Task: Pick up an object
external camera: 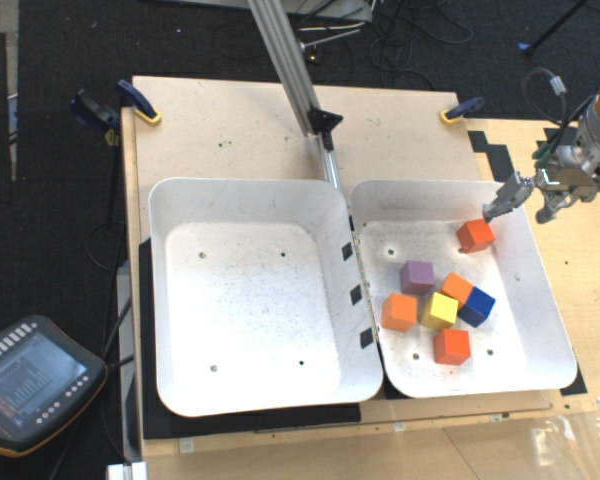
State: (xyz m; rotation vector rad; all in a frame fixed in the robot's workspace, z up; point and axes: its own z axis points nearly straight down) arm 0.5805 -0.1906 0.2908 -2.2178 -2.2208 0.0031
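Red block [474, 235], likely light, rigid, graspable across flat faces, lies beside the spread-open, unladen gripper [526, 200], above purple block [416, 276].

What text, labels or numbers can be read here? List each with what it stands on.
None can be read.
Teach pendant: its screen shows lines too blurred to make out.
Blocks, such as the purple block, and the right bin: they carry no markings.
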